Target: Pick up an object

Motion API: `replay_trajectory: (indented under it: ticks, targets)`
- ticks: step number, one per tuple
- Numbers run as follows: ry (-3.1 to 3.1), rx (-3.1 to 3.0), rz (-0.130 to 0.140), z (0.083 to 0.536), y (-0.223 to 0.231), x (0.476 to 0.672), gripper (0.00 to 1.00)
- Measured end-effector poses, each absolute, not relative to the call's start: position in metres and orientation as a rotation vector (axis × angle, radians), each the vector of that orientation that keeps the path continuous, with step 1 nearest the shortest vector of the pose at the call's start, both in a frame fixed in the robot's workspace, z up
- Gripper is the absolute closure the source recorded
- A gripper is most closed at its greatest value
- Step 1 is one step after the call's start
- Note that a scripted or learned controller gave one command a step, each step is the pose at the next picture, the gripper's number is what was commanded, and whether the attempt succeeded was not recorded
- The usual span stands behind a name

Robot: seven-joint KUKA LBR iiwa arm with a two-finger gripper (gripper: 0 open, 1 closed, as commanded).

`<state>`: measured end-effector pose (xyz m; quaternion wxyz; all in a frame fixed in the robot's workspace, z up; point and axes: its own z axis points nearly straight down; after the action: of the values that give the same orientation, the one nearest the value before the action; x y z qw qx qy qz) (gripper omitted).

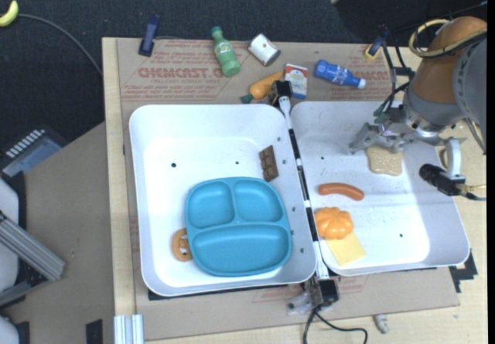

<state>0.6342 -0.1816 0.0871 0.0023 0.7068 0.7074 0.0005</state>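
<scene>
1. Hovering over the far part of the right bin [433, 253], the tool [380, 137] hangs from the grey arm [452, 72], which enters from the right with its orange band uppermost.
2. Tool state: the metal fingers [363, 139] look splayed outward, with nothing between them.
3. Nearest object: a tan bread slice [385, 160] lies flat on the bin floor, directly below and just beside the tool, on its near side. Contact between the two cannot be judged from this angle.
4. Other right-bin contents: an orange sausage [341, 191] lies nearer the camera and to the left of the tool; a small orange pumpkin [333, 222] sits beyond that, touching a yellow cheese slice [346, 248]. All three are well apart from the tool.
5. Left bin [155, 149]: a blue divided plate [235, 225], a pretzel [181, 244] partly tucked under the plate's left edge, and a brown chocolate bar [268, 163] near the dividing wall.
6. Tabletop behind the bins: a green bottle [225, 52], a white can [264, 49], a small carton [295, 80] and a blue bottle [338, 74] lying on its side.
</scene>
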Motion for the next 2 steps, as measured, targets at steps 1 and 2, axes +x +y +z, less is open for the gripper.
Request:
replay_trajectory:
  ticks: [1,2]
  targets:
    - [2.219,2.216,0.006,0.088,-0.19,0.609,0.0]
    - [2.217,2.213,0.006,0.099,-0.191,0.61,1.0]
